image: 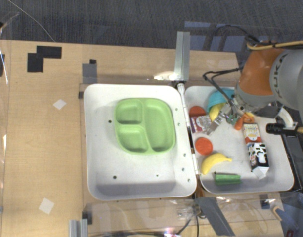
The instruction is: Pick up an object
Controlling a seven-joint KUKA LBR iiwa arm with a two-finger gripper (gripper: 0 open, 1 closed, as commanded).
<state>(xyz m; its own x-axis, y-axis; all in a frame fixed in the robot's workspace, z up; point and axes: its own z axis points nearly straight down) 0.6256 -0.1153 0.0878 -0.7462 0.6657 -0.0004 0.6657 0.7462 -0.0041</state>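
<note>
Camera view: we take the red disc (204,145) in the right bin (284,184) as our landmark. The jaws (216,123) hang just above and right of it, low over the clutter. Whether they're apart or together, we can't tell; nothing visibly sits between them. Candidate objs: yellow banana (215,162) just below the disc, green block (227,178) further below, milk carton (258,155) well to its right, blue bowl (217,99) above. The left bin (99,181), w/ a green divided tray (144,125), lies far left of the disc. Risk, as we judge it: items near the jaws crowd together, so closing may nudge or pinch two things, or slip off.
</note>
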